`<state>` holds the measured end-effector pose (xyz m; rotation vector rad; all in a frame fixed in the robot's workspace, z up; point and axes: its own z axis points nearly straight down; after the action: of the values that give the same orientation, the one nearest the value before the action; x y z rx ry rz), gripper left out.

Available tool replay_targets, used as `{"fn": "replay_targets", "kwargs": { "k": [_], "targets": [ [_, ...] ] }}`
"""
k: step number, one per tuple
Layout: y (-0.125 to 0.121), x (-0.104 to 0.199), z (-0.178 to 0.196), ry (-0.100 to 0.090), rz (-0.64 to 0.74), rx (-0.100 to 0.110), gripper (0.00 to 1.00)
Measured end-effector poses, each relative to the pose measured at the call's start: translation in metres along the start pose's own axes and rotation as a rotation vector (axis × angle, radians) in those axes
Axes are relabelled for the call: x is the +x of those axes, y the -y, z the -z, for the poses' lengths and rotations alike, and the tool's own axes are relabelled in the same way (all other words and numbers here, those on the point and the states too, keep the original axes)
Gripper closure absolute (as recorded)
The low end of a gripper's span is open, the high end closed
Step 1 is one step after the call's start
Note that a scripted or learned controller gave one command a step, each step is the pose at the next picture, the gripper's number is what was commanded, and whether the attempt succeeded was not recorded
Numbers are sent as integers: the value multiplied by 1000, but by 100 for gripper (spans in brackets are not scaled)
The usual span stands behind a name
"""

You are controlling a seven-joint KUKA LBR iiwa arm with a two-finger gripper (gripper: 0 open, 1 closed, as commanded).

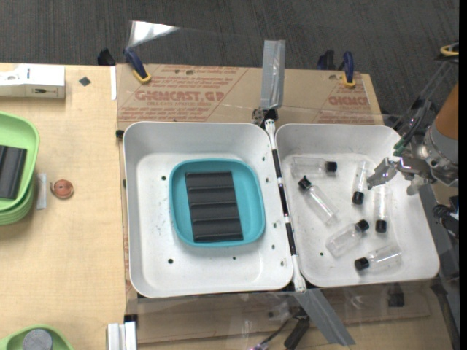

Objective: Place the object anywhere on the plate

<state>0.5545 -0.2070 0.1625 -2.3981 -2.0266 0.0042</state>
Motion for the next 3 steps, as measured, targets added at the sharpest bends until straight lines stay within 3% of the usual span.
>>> {"fn": "replay_targets", "kwargs": {
  "k": [1, 2, 3],
  "targets": [
    [41, -12, 10, -1, -31, -1, 0],
    [76, -15, -10, -1, 24, 0, 0],
    [80, 15, 150, 1, -109, -2, 0]
  ]
}}
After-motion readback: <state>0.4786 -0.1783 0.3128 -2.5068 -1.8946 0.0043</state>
